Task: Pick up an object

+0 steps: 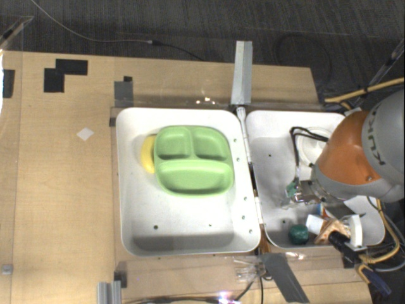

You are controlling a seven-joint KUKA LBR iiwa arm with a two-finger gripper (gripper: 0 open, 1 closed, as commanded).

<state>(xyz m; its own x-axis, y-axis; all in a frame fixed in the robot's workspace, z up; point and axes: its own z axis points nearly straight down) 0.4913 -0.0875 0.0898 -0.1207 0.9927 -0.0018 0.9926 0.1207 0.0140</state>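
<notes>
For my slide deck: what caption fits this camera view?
Grey arm reaches into right bin; green tray over yellow item in left bin.

Two shallow white bins are set side by side on a wooden bench [57, 189]; the left bin [190, 233] and the right bin [272, 151] are divided by a grey metal bar [242, 75]. Black tape patches [63, 73] are seen on the bench's far left. Dark carpet [158, 8], crossed by a thin cable [95, 38], is seen beyond.
</notes>
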